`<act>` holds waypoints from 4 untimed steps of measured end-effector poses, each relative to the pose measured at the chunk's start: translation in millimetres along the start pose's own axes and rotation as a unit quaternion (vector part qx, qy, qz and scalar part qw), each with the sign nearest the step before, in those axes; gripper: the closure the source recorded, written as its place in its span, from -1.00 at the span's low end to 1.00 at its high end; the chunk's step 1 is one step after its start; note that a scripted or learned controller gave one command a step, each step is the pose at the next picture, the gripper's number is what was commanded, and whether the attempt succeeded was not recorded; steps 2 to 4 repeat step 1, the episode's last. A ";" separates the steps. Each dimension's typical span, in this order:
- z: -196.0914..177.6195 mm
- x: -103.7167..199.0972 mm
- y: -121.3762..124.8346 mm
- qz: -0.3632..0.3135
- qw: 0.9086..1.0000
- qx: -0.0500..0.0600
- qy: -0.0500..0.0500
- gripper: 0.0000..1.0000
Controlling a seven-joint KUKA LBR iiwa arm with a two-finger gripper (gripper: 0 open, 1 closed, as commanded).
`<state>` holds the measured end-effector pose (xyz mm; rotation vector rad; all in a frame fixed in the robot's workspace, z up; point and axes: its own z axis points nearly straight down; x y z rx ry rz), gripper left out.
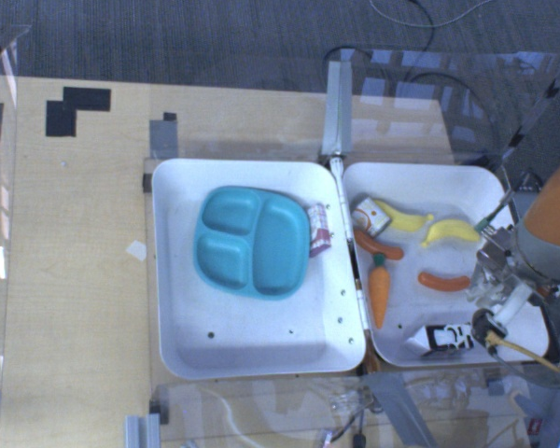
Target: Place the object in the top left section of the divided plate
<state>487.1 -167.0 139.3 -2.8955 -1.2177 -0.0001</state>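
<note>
Nearest the lens, the gripper (pixel 493 292) hangs over the right bin (pixel 420 177); whether it is open or closed cannot be told. Just beside it lies a red sausage (pixel 443 282), probably the object meant, its long axis pointing at the gripper. Farther that way come a carrot (pixel 380 292), the bins' shared wall (pixel 351 259), a small packet (pixel 319 229), then the divided plate (pixel 252 283), well apart.
</note>
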 end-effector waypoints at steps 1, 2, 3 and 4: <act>-57.3 -20.7 21.6 -0.095 0.995 -0.002 0.001 1.00; -57.3 -20.7 21.6 -0.095 0.995 -0.002 0.001 1.00; -57.3 -20.7 21.6 -0.095 0.995 -0.002 0.001 1.00; -57.3 -20.7 21.6 -0.095 0.995 -0.002 0.001 1.00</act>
